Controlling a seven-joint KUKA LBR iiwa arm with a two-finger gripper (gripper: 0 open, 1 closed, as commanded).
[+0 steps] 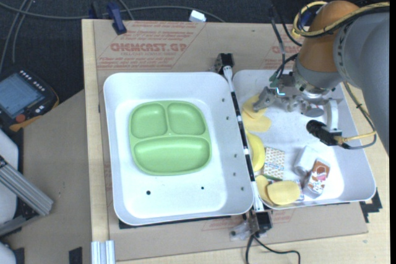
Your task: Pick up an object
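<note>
In the right bin (352,185) lie several things. A pale yellow flat piece (257,123) rests near the bin's left wall, with a yellow banana-like piece (256,155) below it. A patterned packet (275,164) lies beside that, and a yellow rounded piece (284,193) sits at the front. A small white and red carton (317,177) stands at the front right. My gripper (265,99) is low over the bin's far left part, just above the pale yellow flat piece. I see nothing held in it.
The left bin (117,151) holds a green divided plate (169,137). A black rail (238,127) runs between the two bins. The grey arm with its orange band (325,34) fills the bench's far right corner.
</note>
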